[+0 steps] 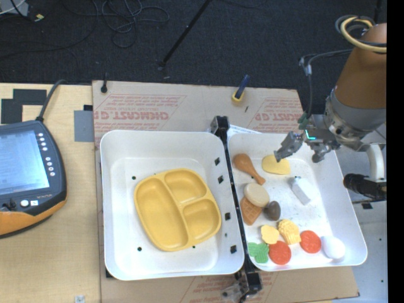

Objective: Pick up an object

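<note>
From my station I see the grey arm with its two-finger end effector (pixel 297 145) low over the far part of the right shallow white bin (pixel 346 201), one dark finger reaching down to the flat pale yellow toy piece (pixel 275 165), touching or just above it, the other spread off to the right toward the arm; so I read the end effector as open, with nothing between its fingers. I judge this the approach step, before any grasp. That pale yellow piece looks the likely target; it lies well apart from the brown toy drumstick (pixel 247 167) and the small grey block (pixel 300 190). Next I'd want both fingers straddling the piece before closing, and since it lies flat it may slip out. The yellow compartment plate (pixel 177 208) sits alone in the left white bin (pixel 120 169).
</note>
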